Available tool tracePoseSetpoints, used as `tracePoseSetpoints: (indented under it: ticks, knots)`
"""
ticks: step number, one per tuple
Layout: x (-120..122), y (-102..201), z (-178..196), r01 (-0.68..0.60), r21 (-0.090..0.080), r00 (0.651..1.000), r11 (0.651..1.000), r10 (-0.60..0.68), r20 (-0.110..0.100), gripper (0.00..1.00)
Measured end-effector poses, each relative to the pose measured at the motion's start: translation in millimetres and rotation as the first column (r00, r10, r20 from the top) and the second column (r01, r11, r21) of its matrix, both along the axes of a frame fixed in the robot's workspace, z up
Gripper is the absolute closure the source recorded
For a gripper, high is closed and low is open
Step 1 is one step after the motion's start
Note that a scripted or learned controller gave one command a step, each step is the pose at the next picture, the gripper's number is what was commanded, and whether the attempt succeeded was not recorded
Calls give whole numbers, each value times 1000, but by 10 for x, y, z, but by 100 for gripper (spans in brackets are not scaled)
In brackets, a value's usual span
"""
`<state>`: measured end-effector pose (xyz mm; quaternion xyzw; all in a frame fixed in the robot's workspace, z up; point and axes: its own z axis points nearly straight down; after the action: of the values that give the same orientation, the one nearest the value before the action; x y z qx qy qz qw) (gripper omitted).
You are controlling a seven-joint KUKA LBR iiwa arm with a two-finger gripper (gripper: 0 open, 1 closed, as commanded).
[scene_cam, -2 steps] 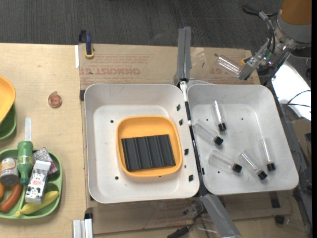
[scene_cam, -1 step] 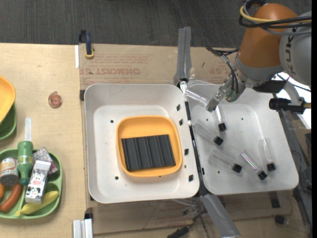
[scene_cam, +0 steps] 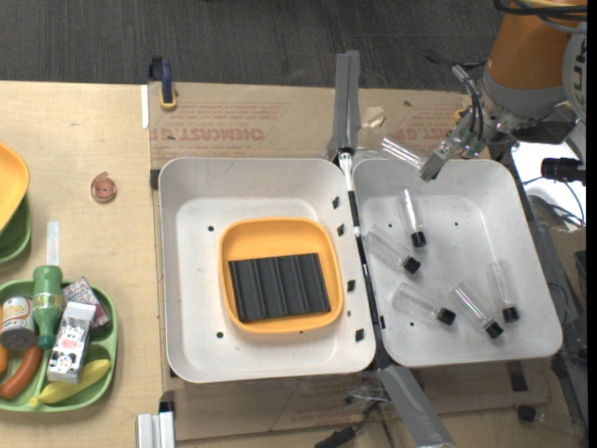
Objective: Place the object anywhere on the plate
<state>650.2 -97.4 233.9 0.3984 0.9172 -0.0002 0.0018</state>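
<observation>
An orange plate (scene_cam: 280, 233) sits in the middle of the left bin (scene_cam: 187, 250). A black ridged slab (scene_cam: 280, 286) lies flat on it and covers most of its floor. Several clear tubes with black caps lie scattered in the right bin (scene_cam: 522, 334), such as one tube (scene_cam: 410, 220) near the back and another tube (scene_cam: 502, 292) at the right. One more clear tube (scene_cam: 399, 149) rests at the bin's back rim. My gripper (scene_cam: 437, 164) hangs over the right bin's back edge, just right of that tube, below the orange wrist band (scene_cam: 536, 45).
On the bench at far left stand a green tray (scene_cam: 98, 381) with toy food, a bottle and small cartons, and an orange bowl (scene_cam: 9, 189) at the edge. A small pink piece (scene_cam: 104, 188) lies on the wood. A grey post (scene_cam: 347, 101) rises between the bins at the back.
</observation>
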Motion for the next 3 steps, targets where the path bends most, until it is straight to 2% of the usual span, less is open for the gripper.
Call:
tracePoseSetpoints:
  ticks: [1,2,3]
  knots:
    - [42,-859,685,-36,0,999,999,36,1,100]
    - [-167,-1256,1060,-317,-2,948,948,317,1,100]
    - [-167,-1256,1060,-317,-2,949,949,317,1,0]
